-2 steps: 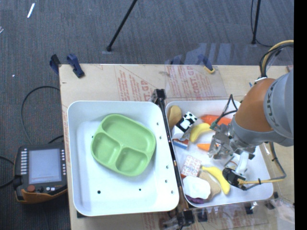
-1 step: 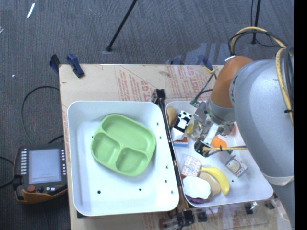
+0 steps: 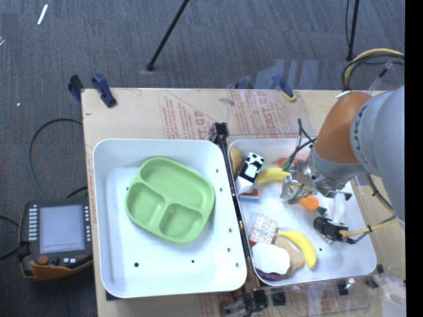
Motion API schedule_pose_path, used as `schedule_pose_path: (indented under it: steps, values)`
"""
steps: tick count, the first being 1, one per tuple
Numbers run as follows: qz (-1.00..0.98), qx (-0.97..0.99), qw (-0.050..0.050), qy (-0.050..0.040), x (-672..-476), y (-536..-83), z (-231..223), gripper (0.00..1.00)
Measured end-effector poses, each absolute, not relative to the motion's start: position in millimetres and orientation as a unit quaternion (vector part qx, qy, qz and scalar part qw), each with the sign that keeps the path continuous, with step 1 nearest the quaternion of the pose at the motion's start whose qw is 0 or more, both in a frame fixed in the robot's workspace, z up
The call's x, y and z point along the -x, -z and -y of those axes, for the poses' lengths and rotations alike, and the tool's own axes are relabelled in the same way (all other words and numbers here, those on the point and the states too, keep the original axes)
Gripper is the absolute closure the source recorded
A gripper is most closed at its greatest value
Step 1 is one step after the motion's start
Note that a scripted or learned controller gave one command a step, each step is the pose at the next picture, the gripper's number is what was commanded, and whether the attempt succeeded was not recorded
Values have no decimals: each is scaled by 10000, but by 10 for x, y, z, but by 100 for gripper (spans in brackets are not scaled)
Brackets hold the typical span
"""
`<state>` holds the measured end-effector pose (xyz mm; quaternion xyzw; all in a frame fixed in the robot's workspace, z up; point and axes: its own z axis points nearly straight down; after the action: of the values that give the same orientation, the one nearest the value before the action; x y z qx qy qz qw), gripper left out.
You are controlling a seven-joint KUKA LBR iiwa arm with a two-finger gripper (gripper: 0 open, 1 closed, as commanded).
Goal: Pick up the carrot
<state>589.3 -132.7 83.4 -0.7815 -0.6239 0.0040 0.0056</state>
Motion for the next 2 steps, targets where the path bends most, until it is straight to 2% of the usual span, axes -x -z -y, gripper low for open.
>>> schedule_pose_path:
  steps: [1,2]
  values:
    - [6237,7816,58,-37,-5894,-833,1324,0]
    - [6759,7368,150,58,-5621,-845,1783,0]
